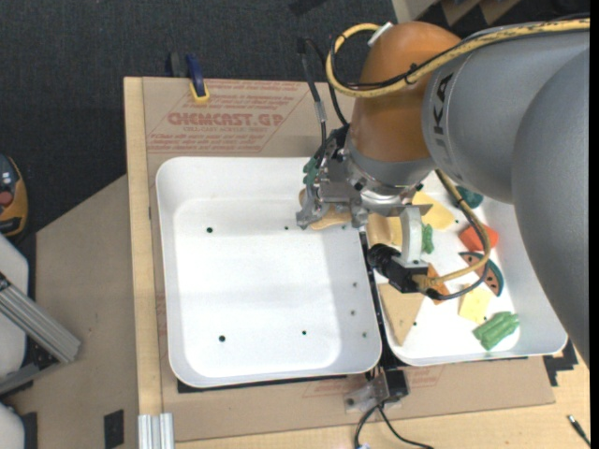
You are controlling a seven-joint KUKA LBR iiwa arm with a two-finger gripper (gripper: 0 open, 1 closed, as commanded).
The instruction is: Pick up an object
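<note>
We see the arm [487, 110] reaching in from the right, its grey bulk and orange band covering much of the right bin [524, 344]. The gripper [329, 215] hangs low over the far right corner of the left bin [187, 279], close to the wall that the two bins share. We cannot tell whether its fingers are open or closed, since the metal parts around them crowd together and the tips are hard to make out. A small tan piece [326, 221] shows right at the fingers, touching or just under them, but we cannot say that it sits between them. The other loose things lie in the right bin, well apart from the fingers: a green ridged piece [496, 328] near the front edge, a yellow piece [475, 302] just behind it, an orange piece [475, 238] farther back, and a slim green stick [427, 238] beside the wrist. Black and yellow cables [348, 59] loop above the orange band. Both bins rest on a cardboard sheet [225, 110] with red print.
</note>
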